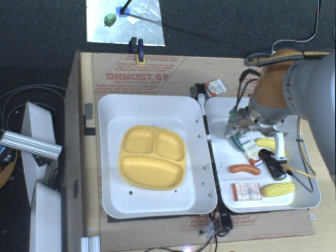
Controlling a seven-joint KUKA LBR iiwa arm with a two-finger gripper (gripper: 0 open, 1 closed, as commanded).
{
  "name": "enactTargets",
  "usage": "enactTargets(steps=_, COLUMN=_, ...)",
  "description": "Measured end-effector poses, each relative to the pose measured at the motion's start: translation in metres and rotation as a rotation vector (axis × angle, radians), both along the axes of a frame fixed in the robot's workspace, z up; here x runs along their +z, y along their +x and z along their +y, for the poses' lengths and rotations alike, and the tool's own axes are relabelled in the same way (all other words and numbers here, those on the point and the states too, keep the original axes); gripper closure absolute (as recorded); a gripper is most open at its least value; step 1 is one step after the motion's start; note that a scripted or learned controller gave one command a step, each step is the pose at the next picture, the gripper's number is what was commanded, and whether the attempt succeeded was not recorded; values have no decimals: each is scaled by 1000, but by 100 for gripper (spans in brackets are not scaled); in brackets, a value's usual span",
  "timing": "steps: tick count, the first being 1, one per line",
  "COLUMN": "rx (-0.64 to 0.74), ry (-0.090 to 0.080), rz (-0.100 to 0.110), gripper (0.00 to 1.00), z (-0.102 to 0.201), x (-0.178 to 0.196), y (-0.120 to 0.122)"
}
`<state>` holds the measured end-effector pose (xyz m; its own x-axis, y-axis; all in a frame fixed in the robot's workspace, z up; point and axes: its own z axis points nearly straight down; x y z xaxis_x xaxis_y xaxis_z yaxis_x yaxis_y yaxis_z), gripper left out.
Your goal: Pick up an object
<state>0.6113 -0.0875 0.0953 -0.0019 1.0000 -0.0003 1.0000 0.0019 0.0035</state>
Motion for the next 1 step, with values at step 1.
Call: enactTargets(steps=1, rx=2, ry=0, rz=-1, gripper=100, z=38, x=90, y=-12)
